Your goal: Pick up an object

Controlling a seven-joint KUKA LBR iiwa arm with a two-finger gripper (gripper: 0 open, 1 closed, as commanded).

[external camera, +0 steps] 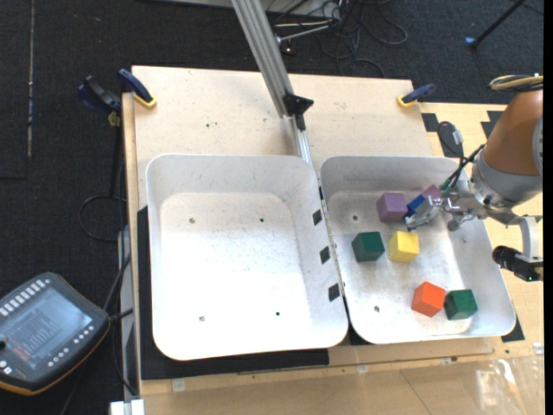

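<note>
Your bench [225, 111] carries two shallow white bins side by side. The left bin [173, 188] sits next to the right bin [363, 175], which holds all the blocks. The arm [511, 150] reaches in from the right, orange band above grey wrist. Your gripper [421, 214] hangs low over the right bin's upper middle, just beside the purple block [391, 206] and just above the yellow block [403, 246]; whether it is open or closed you cannot tell from here. A green block [368, 246] lies just left of the yellow one. Near the lower right corner, an orange block [428, 299] touches a second green block [460, 303].
</note>
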